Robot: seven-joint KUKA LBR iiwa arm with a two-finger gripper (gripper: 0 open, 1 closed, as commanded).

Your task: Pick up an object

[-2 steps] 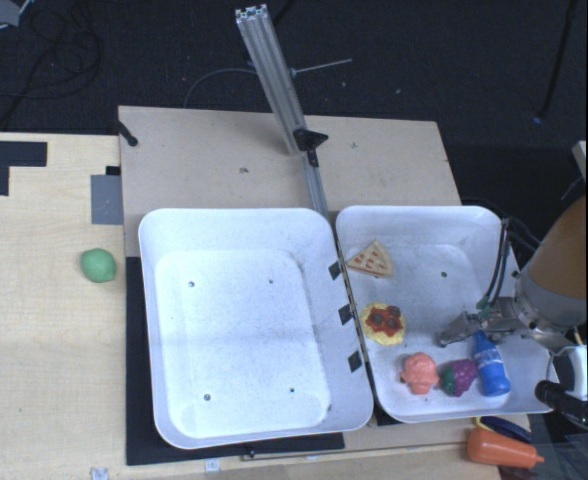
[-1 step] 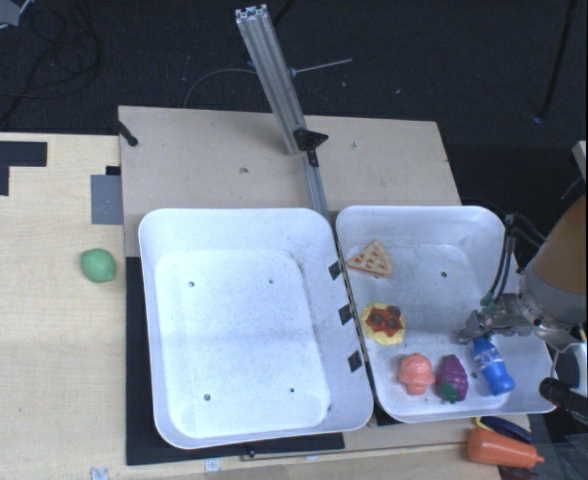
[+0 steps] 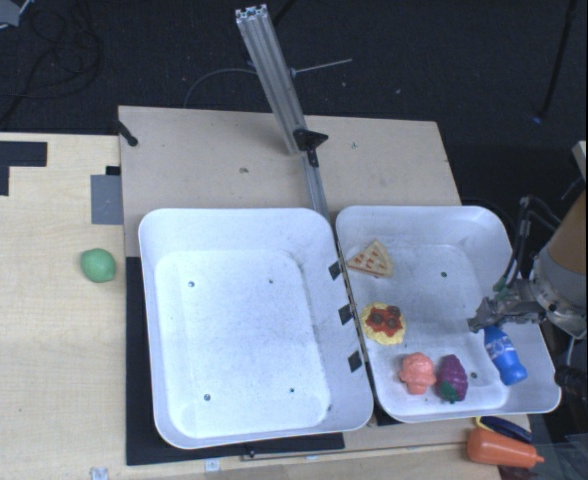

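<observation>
Wood bench (image 3: 34, 298), two white bins (image 3: 174, 230).

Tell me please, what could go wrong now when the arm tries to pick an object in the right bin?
1. The gripper sits just above the blue plastic bottle, which lies tilted close to the right white bin's wall; it may slip or roll away.
2. The purple toy vegetable and the pink round toy lie right beside each other, so a grasp there might knock one aside.
3. The bin wall near the bottle could block a finger.
</observation>
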